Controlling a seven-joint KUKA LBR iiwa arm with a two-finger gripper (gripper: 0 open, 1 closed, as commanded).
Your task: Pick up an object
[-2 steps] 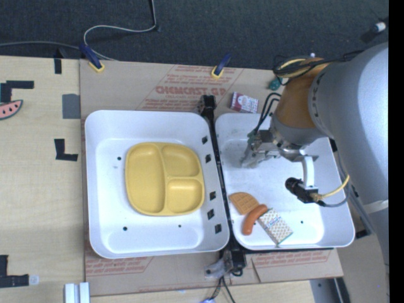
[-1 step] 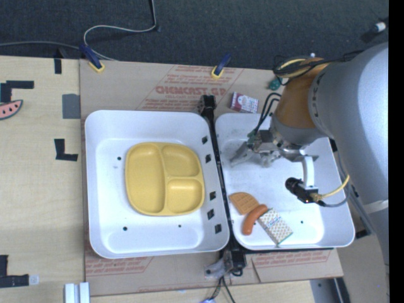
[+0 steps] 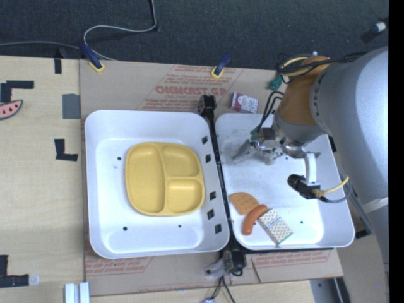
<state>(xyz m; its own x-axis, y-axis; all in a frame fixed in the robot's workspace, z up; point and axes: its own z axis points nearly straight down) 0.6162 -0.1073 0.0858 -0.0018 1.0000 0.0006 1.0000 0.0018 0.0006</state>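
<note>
Arm (image 3: 353, 125) over right bin (image 3: 315, 235), entering from right. Left bin (image 3: 101, 232) holding yellow divided plate (image 3: 165, 177). Gripper (image 3: 243, 151) at right bin's upper left, fingers slightly apart, clamped on nothing. Small box (image 3: 276, 226), bread slice (image 3: 243, 201), sausage (image 3: 254, 218) at right bin's lower left, below fingers; sausage axis diagonal. Cardboard (image 3: 183, 87) above bins reads "CHEMCAST".

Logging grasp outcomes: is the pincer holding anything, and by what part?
Nothing held. The pincer hovers open above bare floor of the right bin.
</note>
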